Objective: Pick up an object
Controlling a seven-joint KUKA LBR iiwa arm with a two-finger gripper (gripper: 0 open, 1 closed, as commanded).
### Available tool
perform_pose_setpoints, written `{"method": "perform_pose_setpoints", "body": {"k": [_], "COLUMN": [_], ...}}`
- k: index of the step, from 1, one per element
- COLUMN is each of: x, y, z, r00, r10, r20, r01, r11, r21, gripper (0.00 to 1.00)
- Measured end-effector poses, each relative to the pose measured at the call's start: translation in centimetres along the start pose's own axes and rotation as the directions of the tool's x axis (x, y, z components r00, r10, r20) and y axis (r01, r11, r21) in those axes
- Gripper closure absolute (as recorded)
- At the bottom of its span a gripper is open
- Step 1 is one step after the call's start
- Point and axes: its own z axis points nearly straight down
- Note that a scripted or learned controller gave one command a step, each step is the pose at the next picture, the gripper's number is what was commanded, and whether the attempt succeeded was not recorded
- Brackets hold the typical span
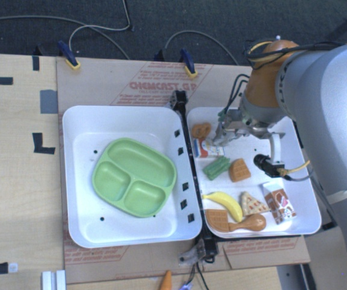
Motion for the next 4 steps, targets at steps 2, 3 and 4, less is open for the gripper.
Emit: {"method": "perform_pose_setpoints", "body": {"k": [2,3,4], "x": [0.6,0.5,0.7], "y": [2.7,3.0,3.0], "z": [1.4,1.8,1.8], "r00": [1.000,1.000,1.000], "r10": [0.000,0.000,0.001], "r20": [-0.009,-0.007,-0.006], "r01": [0.000,0.000,0.000], "r11": [1.000,1.000,1.000], "r21": [0.012,0.017,0.018], "gripper": [0.00,0.00,0.00]}}
